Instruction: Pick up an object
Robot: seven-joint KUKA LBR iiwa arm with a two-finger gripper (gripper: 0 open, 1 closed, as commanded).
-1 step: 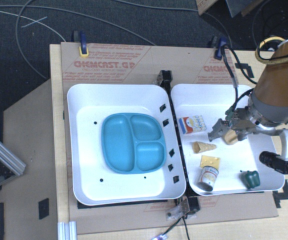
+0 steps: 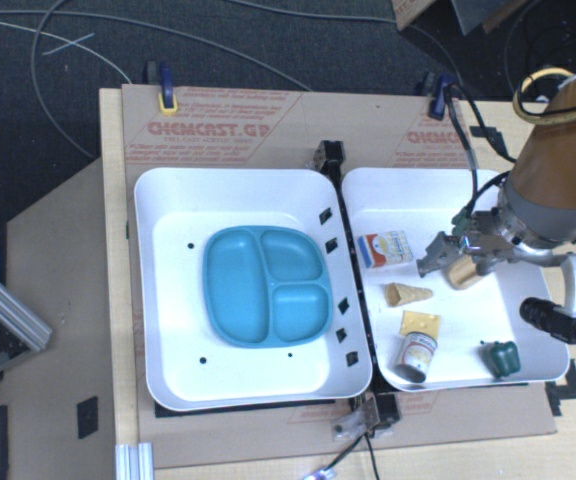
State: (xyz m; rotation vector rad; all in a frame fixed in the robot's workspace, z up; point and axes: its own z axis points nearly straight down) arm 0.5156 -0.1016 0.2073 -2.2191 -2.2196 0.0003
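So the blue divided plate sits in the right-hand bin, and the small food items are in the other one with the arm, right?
Not quite. The camera view shows the blue divided plate in the left-hand bin. The small food items, such as the cheese wedge and green pepper, are in the other one, the right-hand bin, with the arm.

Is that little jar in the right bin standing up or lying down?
Lying down: the jar rests on its side near the bin's front wall.

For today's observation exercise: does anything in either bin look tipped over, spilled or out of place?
The small jar in the right bin lies on its side near the front wall rather than standing. Nothing looks spilled. The blue divided plate sits flat in the left bin.
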